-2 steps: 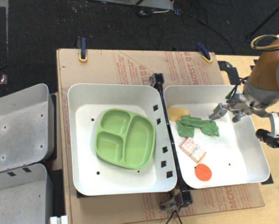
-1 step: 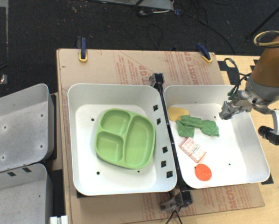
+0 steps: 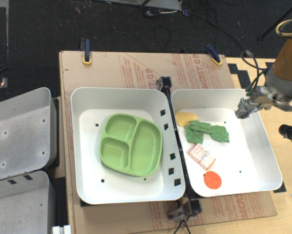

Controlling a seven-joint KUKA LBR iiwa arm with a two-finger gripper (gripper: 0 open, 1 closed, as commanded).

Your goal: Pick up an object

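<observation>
While the gripper hangs over the right bin at its far-right rim — I cannot tell its fingers' state — you see a green cloth, red-printed packet — print unreadable — and orange disc.

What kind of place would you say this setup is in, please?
Probably a robotics lab test bench: two white bins clamped to a cardboard-covered board, an arm's tool over toy items like a green divided plate, and loose cables on dark floor.
</observation>
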